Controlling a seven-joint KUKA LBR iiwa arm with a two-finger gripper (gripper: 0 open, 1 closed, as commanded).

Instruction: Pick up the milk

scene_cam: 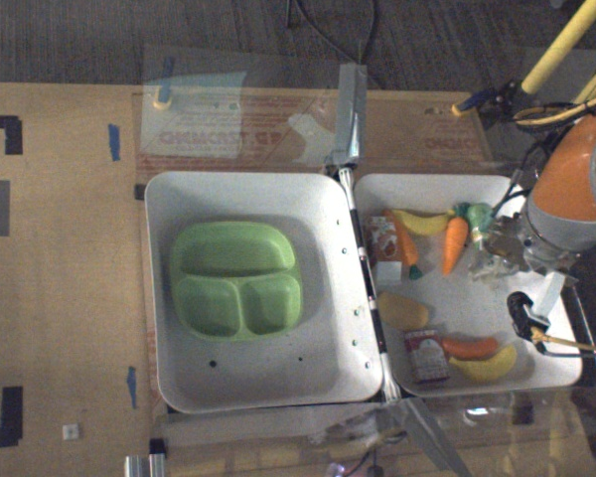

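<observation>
Two shallow white bins sit side by side on a tan bench (60, 296). The left bin (179, 366), centre of the frame, holds a green divided tray (236, 279) lying flat. The right bin (477, 311) occupies the centre right. The arm (576, 182), grey with an orange band, enters at the right edge; its gripper (497, 251) hangs over the upper right part of the right bin, and whether its jaws are open or closed cannot be told.

Contents of the right bin, by size: a yellow banana (487, 365) at the lower edge, touching a red-orange piece (471, 347); a carrot (455, 243) just left of the gripper; a second yellow piece (422, 223) near the top; a tan piece (405, 311) at mid-left; the milk (382, 238), a small red-and-white carton at the upper left of that bin, against the left wall and well apart from the gripper; a second red carton (426, 354) at the lower left.
</observation>
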